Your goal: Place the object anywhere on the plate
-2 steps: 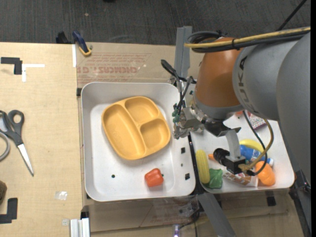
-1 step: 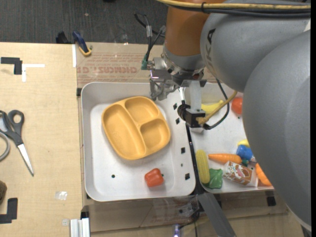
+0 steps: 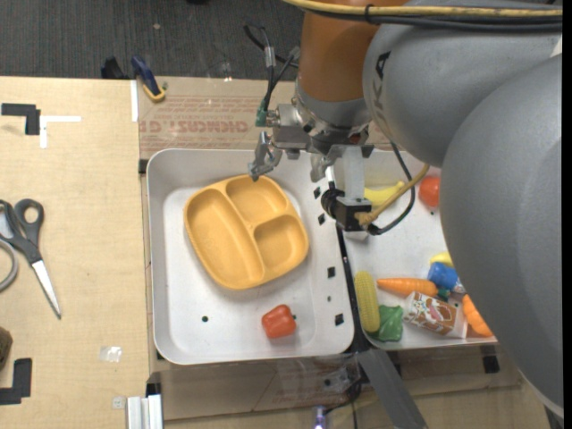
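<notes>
Your hand (image 3: pixel 264 161) hovers at the plate's (image 3: pixel 246 231) upper edge, grip unreadable; the plate bears nothing yet.

Left bin (image 3: pixel 170 266): divided plate (image 3: pixel 246 231) toward its far side, pepper (image 3: pixel 279 322) lying in front of the plate, apart from it. Right bin (image 3: pixel 420 342): corn cob (image 3: pixel 366 298) by the shared wall, carrot (image 3: pixel 407 286) and carton (image 3: pixel 435 315) to its right. Bench (image 3: pixel 71 266) left of both bins: scissors (image 3: pixel 31 248).
</notes>
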{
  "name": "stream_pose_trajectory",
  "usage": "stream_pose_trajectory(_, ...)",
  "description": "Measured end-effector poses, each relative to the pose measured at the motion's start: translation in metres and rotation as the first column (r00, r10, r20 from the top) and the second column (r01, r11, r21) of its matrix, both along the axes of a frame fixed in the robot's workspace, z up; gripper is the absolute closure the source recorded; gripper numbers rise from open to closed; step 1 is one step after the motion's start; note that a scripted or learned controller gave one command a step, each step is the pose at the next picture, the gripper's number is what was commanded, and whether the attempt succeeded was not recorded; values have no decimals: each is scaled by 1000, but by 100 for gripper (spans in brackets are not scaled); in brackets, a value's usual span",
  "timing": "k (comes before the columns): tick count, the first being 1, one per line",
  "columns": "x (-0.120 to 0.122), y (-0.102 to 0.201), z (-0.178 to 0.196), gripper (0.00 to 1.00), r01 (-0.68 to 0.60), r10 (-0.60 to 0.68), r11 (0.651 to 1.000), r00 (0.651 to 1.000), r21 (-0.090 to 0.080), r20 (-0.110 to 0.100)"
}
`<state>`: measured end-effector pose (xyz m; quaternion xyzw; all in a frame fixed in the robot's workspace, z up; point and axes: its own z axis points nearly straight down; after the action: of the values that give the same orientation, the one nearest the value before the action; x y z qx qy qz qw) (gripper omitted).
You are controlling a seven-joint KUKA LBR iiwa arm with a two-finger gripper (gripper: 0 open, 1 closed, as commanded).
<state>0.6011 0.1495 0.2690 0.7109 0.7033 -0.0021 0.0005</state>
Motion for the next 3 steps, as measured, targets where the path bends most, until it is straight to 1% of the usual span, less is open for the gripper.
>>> stream_pose_trajectory(1, 0, -1, 8, 100, -2, 2, 1000, 1000, -4, -3)
stream_pose_trajectory(2, 0, -1, 7, 0, -1, 1, 1000, 1000, -4, -3)
stream_pose_trajectory(3, 1, -2, 15, 100, -3, 3, 1000, 1000, -8, -5)
